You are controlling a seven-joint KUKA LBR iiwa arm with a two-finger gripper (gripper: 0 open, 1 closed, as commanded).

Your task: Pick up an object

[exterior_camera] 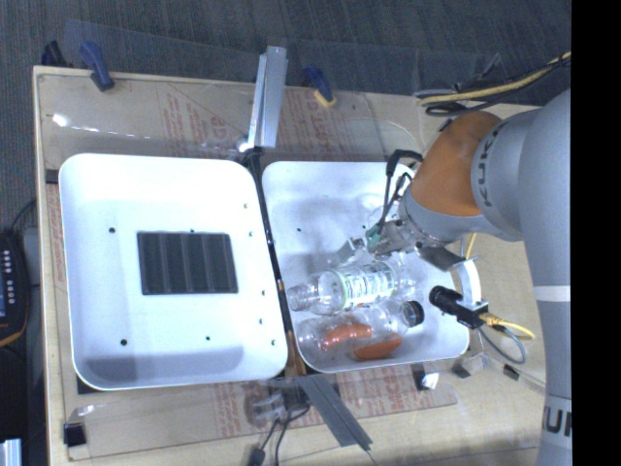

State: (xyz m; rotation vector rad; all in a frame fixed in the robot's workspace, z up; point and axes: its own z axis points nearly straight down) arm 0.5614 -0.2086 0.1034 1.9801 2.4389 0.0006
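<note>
Nothing is lifted yet. The gripper hangs low in the right bin, just at one o'clock from the clear plastic bottle, which lies on the bin floor. I cannot tell how the fingers stand. An orange-filled clear container lies at six o'clock of the bottle.

Red printing runs along the clear sheets laid over the surface, but it is too small and faint to read. The bottle carries a label, likewise illegible.
</note>
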